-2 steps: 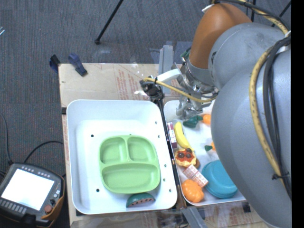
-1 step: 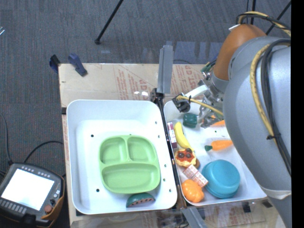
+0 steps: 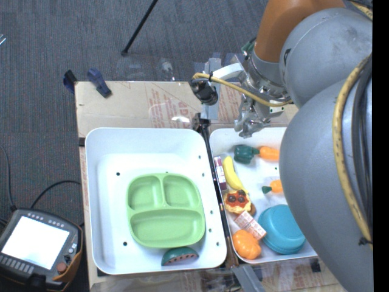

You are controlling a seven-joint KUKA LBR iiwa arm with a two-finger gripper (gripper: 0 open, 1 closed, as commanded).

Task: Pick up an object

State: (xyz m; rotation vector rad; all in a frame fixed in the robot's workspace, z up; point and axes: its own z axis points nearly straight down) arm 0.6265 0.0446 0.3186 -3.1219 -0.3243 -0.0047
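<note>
The grey arm's two-finger gripper (image 3: 250, 125) hovers over the right white bin's (image 3: 267, 257) back edge; whether it's wide or narrow, I cannot tell. The nearest target, a dark green toy pepper (image 3: 244, 154), lies just beneath: descend straight, centred.

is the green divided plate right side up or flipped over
Right side up: the green plate lies flat in the left bin with its three compartments facing up and nothing in them.
</note>
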